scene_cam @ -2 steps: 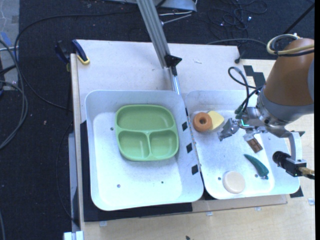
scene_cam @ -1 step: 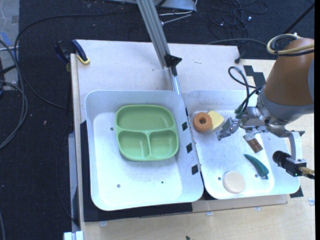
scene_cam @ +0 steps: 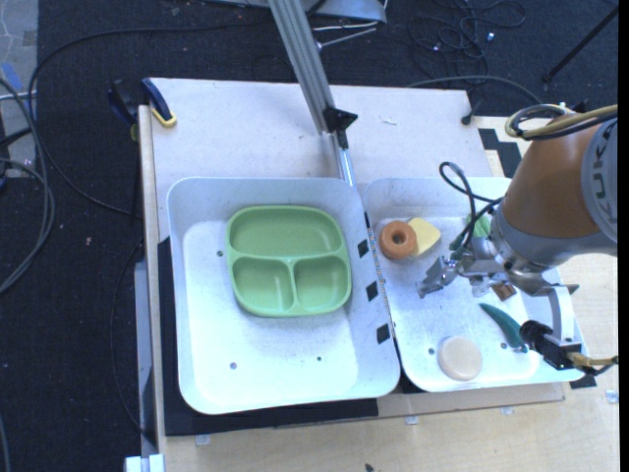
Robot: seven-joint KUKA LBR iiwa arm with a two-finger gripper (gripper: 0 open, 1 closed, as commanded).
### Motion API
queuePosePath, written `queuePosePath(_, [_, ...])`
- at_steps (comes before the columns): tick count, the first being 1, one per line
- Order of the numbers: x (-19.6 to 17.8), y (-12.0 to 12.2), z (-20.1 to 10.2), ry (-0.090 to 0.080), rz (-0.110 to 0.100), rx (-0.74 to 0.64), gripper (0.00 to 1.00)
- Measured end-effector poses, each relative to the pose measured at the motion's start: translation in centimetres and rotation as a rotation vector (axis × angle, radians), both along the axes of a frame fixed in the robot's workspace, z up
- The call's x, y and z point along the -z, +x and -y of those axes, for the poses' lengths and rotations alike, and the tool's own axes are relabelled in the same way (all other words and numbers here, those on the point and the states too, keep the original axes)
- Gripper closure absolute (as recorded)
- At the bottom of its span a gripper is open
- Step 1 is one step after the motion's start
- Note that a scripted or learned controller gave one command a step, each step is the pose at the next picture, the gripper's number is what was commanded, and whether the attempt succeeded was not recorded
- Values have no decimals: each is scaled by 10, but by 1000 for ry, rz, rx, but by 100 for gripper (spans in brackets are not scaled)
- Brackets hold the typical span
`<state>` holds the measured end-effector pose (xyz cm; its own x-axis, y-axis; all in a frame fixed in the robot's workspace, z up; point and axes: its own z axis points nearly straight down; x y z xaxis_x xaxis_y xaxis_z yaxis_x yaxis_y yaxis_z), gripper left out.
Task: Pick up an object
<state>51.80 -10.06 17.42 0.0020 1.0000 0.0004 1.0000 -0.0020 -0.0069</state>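
Pincer [scene_cam: 439,277] is low in the right bin [scene_cam: 418,367], can't tell its state. Orange donut [scene_cam: 398,240] and yellow block [scene_cam: 425,235] sit just left-far of it; green tray [scene_cam: 290,261] is in the left bin [scene_cam: 197,362].

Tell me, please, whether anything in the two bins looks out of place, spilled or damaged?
Nothing stands out. The green divided tray lies flat in the left bin; the donut, yellow piece, teal tool and pale disc lie loose in the right bin.
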Motion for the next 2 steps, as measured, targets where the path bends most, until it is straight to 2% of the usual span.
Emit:
queuePosePath(1, [62, 1, -7, 1, 0, -1, 0])
queuePosePath(2, [80, 2, -7, 0, 8, -1, 0])
